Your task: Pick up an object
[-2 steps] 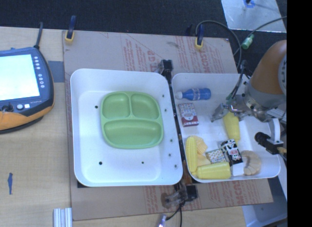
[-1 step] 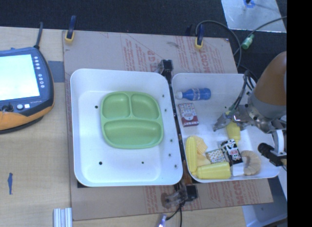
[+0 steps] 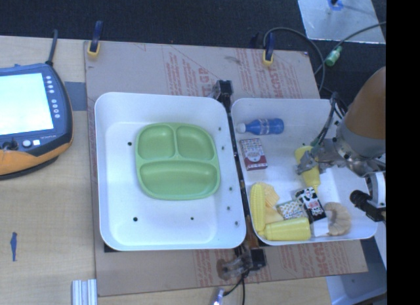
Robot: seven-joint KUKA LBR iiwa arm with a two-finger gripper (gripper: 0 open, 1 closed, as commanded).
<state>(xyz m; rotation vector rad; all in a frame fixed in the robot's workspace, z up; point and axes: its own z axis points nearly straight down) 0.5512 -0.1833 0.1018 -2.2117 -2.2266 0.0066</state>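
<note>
Green divided plate (image 3: 177, 161) in left bin (image 3: 108, 166); right bin (image 3: 289, 110) cluttered.

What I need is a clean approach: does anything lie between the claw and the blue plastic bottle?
Nothing visible does. The claw is over a yellow block; the blue plastic bottle lies up-left across bare white bin floor. The red-and-white box sits off that line.
</note>
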